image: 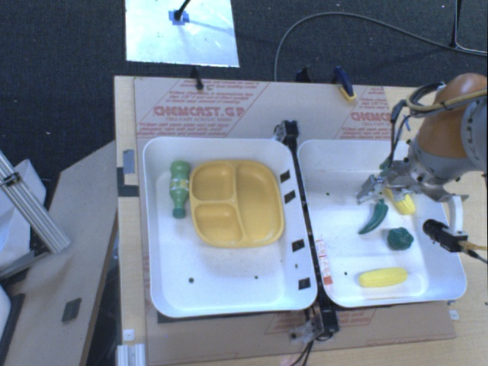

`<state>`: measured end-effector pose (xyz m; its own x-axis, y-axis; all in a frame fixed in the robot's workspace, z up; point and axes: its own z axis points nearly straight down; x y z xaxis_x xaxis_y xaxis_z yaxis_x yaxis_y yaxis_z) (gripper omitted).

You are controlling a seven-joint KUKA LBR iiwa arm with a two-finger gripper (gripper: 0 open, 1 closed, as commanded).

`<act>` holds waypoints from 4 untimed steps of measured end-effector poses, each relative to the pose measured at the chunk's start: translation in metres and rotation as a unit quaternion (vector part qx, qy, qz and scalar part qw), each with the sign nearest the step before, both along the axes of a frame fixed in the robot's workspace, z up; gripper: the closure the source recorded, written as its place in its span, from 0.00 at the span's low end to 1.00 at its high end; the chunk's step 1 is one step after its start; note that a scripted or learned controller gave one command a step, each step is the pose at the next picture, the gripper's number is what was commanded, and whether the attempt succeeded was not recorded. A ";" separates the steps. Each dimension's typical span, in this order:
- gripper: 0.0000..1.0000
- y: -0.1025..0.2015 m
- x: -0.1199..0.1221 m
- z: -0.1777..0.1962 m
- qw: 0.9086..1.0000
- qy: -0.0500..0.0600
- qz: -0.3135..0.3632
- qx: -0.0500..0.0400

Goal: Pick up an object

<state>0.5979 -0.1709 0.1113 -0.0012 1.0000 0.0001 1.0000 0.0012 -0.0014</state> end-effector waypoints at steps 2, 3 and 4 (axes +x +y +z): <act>1.00 0.004 0.004 0.058 1.000 -0.003 0.002 -0.001; 1.00 0.004 0.006 0.112 1.000 -0.004 0.002 -0.001; 1.00 0.053 -0.005 0.103 1.000 -0.001 0.003 0.000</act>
<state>0.5933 -0.1182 0.2140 -0.0082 1.0000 0.0006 1.0000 0.0082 0.0003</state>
